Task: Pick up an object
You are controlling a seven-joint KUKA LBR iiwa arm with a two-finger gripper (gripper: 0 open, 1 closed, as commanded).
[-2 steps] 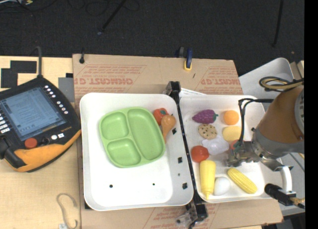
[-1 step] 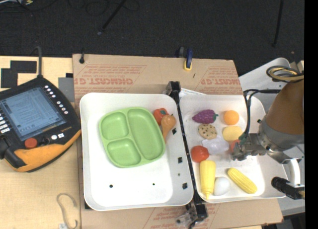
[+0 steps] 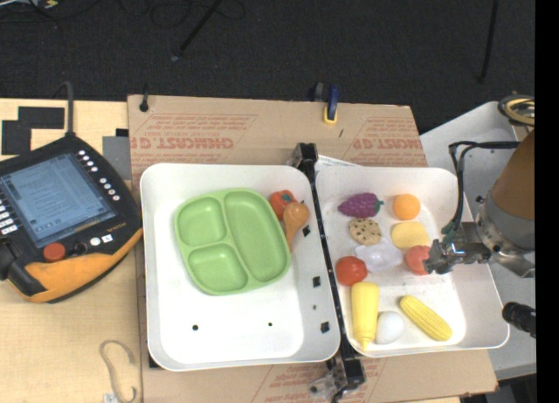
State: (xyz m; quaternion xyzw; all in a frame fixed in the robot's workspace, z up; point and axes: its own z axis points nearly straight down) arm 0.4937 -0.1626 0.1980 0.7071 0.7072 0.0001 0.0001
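Jaws: can't tell if open or closed. Gripper sits low in right bin, touching a red ball w/ yellow fruit just above it.

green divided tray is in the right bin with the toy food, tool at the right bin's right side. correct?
Not quite. The camera view shows the green divided tray in the left bin, not the right one. The toy food, such as the corn and the orange, lies mostly in the right bin, and the tool is at that bin's right side.
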